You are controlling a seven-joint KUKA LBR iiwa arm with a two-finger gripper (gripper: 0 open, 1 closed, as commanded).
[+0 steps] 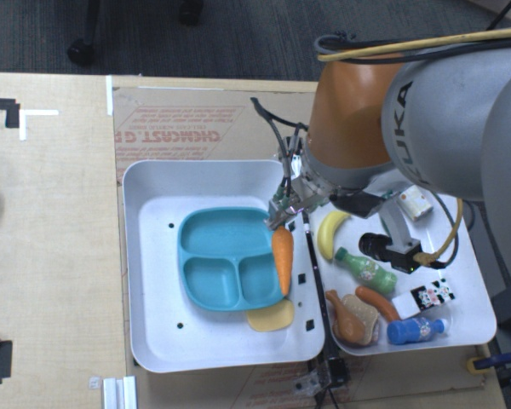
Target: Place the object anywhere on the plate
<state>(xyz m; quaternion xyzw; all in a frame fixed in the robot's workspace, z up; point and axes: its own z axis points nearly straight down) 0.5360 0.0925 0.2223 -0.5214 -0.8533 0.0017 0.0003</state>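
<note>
Orange, and lying lengthwise along the right rim of the blue plate (226,258), the carrot (283,260) sat in the left bin (145,313), its top end directly under the gripper (281,214). The gripper's tip was just above or touching that end; contact could not be settled from this angle. Whether the pincer was spread, closed or clamped on the carrot could not be told, as the wrist and cabling masked it. The carrot's lower part overlapped the plate's right edge, near the small lower-right compartment; whether it rested fully on the plate could not be determined.

A flat yellow piece (271,316) lay just below the plate, touching its lower rim. The grey arm (443,118) entered from the right, its orange band above the divide between the bins.

The right bin (473,271) held a banana (327,231) near its left wall, a green bottle (368,269) beside it, a brown drumstick-shaped item (354,316), an orange sausage-like item (379,302), a blue bottle (417,330), a black-and-white patterned item (432,296) and a small white box (415,201).
</note>
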